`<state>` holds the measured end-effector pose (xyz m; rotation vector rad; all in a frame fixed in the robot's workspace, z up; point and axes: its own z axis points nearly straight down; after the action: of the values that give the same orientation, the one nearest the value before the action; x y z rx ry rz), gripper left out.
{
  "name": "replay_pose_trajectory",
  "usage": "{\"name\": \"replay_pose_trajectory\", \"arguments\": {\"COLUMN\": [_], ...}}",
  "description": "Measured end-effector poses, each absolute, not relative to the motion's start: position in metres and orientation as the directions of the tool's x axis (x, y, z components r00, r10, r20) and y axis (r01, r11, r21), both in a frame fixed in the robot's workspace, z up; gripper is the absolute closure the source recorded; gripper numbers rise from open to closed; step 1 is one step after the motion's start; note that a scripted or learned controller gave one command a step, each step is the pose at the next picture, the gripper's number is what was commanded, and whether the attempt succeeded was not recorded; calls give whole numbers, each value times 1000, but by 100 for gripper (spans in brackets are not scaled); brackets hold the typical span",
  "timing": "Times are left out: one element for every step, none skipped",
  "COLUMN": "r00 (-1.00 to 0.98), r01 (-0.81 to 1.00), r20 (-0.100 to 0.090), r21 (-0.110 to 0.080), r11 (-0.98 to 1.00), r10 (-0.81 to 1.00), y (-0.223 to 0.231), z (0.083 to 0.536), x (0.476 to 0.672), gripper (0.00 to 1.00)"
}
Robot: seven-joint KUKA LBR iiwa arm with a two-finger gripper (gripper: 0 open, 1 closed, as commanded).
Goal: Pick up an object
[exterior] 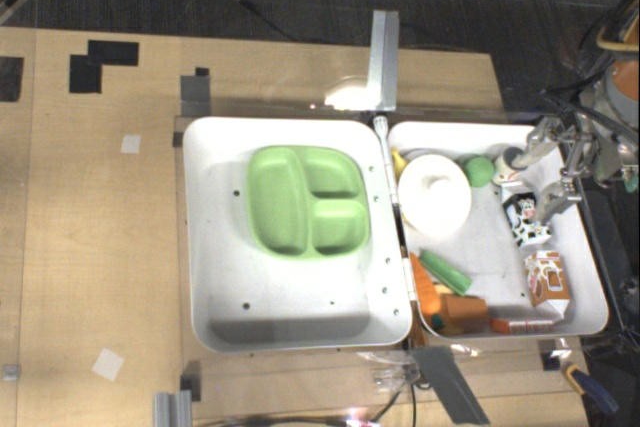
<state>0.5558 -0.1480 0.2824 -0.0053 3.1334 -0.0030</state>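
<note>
The right bin (495, 245) holds several objects. Among them are a white round lid (435, 193), a small green ball (480, 171), a black-and-white spotted toy (526, 220) and a brown-and-white carton (547, 277). Along the bin's near wall lie a green stick (445, 272), orange and brown blocks (450, 307) and a red pen (520, 324). My gripper (541, 178) hangs over the bin's far right corner. It is open, with nothing between its fingers, just above the spotted toy.
The left bin (225, 245) carries a green divided plate (305, 200). A metal post (384, 60) stands behind the wall between the two bins. A small yellow piece (400, 161) lies by the lid near that wall.
</note>
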Motion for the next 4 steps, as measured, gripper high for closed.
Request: {"name": "replay_pose_trajectory", "arguments": {"r00": [-991,-998,-985,-999], "r01": [-133,-54,-171,34], "r20": [2,-12,-16,-8], "r21": [2,-4,-8,-3], "r11": [991,999,985,999], "r10": [-133,-54,-171,34], "y": [-175,-202,-121,-208], "z": [151,96,91,113], "x": [568,532,584,526], "gripper": [0,0,0,0]}}
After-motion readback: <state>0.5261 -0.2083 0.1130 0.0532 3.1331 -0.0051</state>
